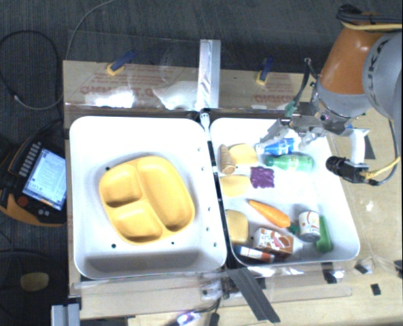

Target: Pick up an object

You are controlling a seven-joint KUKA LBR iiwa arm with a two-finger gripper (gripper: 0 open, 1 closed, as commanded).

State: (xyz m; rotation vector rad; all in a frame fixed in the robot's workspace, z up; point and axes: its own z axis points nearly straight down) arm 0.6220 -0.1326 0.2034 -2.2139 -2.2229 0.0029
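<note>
The arm is cut off by the right edge; the can's label is unreadable.

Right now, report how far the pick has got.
Done: the gripper has reached the right bin's far end, above the blue item and green bottle. In hand: nothing visibly lifted. Left: the grasp and lift. The carrot and purple grapes lie untouched.

**Dark carpet around a cardboard-backed surface**

Dark grey carpet covers the floor. A thin cable loops across it at left, near a handheld control pendant with a lit screen. Brown cardboard lines the surface's far edge.
</note>
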